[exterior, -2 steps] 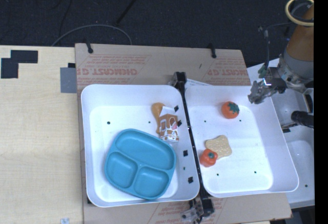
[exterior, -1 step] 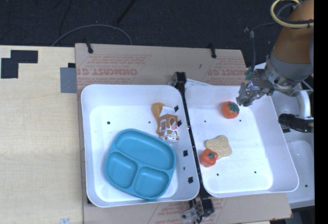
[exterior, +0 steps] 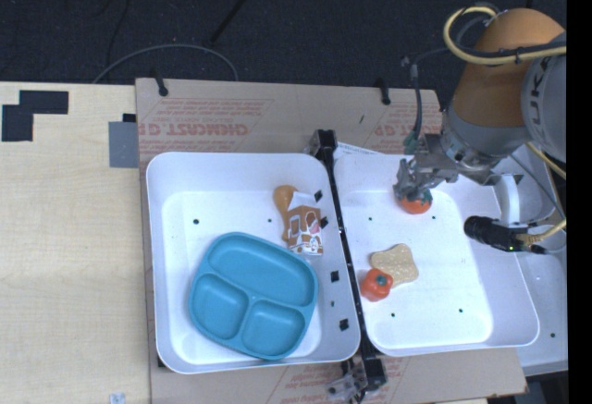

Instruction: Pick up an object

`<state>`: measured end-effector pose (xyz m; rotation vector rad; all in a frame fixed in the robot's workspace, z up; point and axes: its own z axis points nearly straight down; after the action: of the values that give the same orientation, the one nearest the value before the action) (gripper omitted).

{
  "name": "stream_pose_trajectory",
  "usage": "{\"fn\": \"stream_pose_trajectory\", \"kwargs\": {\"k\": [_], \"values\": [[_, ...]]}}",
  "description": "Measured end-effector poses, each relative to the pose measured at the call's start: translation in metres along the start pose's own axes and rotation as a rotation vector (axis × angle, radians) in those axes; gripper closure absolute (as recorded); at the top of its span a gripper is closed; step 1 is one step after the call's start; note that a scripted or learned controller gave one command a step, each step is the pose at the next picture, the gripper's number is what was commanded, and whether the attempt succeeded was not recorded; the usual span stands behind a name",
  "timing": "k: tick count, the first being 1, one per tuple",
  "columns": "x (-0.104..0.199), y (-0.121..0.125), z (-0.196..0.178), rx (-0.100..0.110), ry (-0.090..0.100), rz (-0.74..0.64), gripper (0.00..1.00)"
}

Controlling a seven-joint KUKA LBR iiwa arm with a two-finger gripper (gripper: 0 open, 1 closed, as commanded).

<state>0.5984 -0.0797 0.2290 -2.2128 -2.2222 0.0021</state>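
My gripper (exterior: pixel 413 189) is low in the right bin (exterior: pixel 462 324), near its far wall. It stands directly over a small orange-red object (exterior: pixel 416 203) that peeks out beneath the fingertips. A red tomato-like toy (exterior: pixel 376 285) lies at the bin's front left, touching a beige bread-shaped piece (exterior: pixel 396 263). In the left bin (exterior: pixel 171 208) rest a blue divided plate (exterior: pixel 252 294), a tan toy (exterior: pixel 284 200) and a small printed packet (exterior: pixel 304 231).
A black divider (exterior: pixel 335 236) runs between the two bins. Cardboard (exterior: pixel 240 120) lies under and behind both bins. The right bin's front right floor is bare white.
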Motion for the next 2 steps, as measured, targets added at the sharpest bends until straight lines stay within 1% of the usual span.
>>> {"fn": "stream_pose_trajectory", "kwargs": {"k": [2], "values": [[0.087,-0.023,0.015,0.001,-0.001,0.0,1.0]]}}
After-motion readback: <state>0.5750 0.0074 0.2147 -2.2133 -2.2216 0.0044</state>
